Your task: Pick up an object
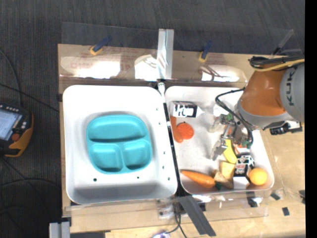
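A: Yellow wedge [229, 155] lay in the right bin [198, 95], low at its right side, with the claw [224, 142] just above it; claw spread could not be told.

B: Risk?

A: Crowding. Wedge touched the black-and-white carton [242, 163], the orange ball [257, 176] sat near, the carrot [197, 178] lay beside. A descent could have pinched two items or nudged the wedge aside, judging by the pile.
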### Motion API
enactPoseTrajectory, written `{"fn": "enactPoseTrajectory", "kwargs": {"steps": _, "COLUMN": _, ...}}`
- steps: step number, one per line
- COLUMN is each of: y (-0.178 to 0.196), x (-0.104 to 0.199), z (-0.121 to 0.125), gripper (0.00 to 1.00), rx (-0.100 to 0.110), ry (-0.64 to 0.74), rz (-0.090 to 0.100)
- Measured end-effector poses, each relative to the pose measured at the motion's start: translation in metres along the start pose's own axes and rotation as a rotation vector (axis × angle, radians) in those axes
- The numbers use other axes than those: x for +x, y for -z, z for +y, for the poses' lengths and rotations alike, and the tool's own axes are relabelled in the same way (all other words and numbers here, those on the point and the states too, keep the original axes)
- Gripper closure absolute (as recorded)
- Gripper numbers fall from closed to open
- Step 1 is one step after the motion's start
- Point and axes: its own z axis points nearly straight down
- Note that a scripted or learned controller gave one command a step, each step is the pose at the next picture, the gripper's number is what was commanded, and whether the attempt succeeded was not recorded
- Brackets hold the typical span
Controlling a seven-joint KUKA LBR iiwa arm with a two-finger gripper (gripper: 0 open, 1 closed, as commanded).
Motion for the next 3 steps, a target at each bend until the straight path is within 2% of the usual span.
{"fn": "enactPoseTrajectory", "kwargs": {"steps": 1, "y": 0.001, "x": 0.035, "z": 0.057, "gripper": 0.00, "rx": -0.001, "ry": -0.023, "rz": -0.001}}
{"fn": "enactPoseTrajectory", "kwargs": {"steps": 2, "y": 0.000, "x": -0.054, "z": 0.016, "gripper": 0.00, "rx": 0.003, "ry": -0.150, "rz": 0.005}}
{"fn": "enactPoseTrajectory", "kwargs": {"steps": 3, "y": -0.001, "x": -0.033, "z": -0.003, "gripper": 0.00, "rx": -0.001, "ry": -0.235, "rz": -0.001}}
